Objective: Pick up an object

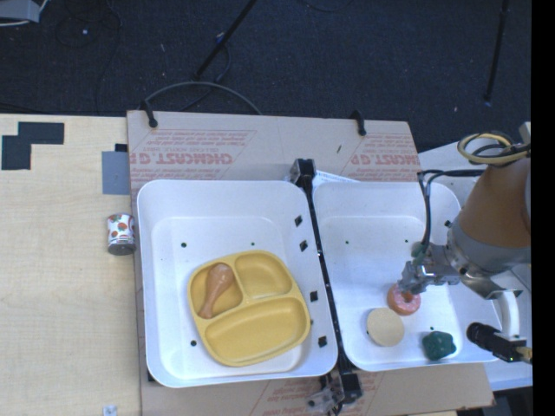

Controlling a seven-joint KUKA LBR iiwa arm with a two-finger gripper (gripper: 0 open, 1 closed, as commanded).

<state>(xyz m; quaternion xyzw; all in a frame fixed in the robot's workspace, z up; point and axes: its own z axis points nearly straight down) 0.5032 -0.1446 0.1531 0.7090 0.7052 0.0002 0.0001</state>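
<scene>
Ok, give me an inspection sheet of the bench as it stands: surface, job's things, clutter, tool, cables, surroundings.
Surface: two white bins side by side, left bin and right bin, on a cardboard sheet.
Job's things: in the right bin, pink ring, cream disc, green lump.
Clutter: yellow divided tray in the left bin, with a toy drumstick in its left compartment; small can lying outside the left bin.
Tool: tool low over the pink ring; contact unclear.
Cables: black cable running down to the tool; yellow coil above the arm.
Surroundings: dark carpet behind the bench.
</scene>
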